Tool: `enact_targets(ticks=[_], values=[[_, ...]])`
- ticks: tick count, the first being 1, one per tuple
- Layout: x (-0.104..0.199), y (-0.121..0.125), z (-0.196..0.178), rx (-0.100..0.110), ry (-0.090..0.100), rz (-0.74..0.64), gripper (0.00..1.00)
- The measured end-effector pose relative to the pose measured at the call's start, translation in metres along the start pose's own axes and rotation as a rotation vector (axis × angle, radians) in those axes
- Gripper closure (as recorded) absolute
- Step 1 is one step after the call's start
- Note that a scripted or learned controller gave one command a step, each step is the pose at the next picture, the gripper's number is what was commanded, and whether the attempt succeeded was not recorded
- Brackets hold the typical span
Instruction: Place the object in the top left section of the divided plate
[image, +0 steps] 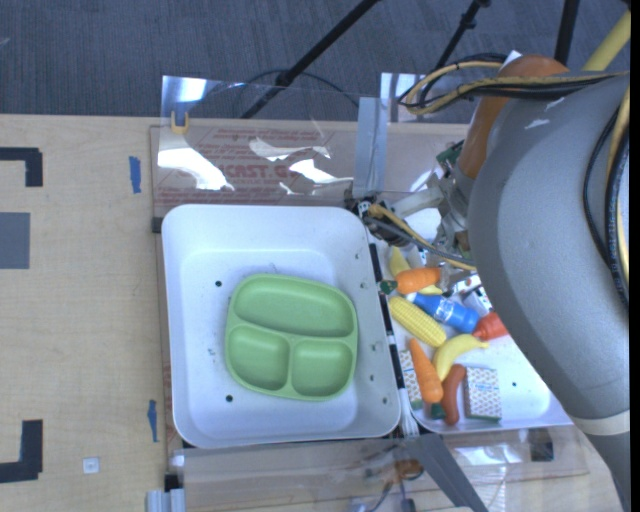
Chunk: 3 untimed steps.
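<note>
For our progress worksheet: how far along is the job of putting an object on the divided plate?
Nothing looks done: the green divided plate in the left bin holds nothing. In hand: the arm is over the right bin, among toy corn and carrot. Left: picking, carrying, placing.

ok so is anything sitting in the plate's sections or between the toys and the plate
Nothing lies in the green divided plate. Between it and the toy pile stand only the adjoining walls of the left bin and the right bin.
</note>
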<state>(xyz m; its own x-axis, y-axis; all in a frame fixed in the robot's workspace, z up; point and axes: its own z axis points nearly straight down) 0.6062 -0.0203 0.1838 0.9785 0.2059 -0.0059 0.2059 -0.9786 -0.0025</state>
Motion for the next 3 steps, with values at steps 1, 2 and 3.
enact_targets(ticks=[1, 2, 3], values=[[-0.018, -0.066, -0.040, -0.001, 0.004, -0.016, 1.00], [0.067, -0.094, 0.000, -0.002, 0.006, -0.014, 1.00], [0.010, -0.054, 0.000, -0.001, -0.001, -0.195, 1.00]])
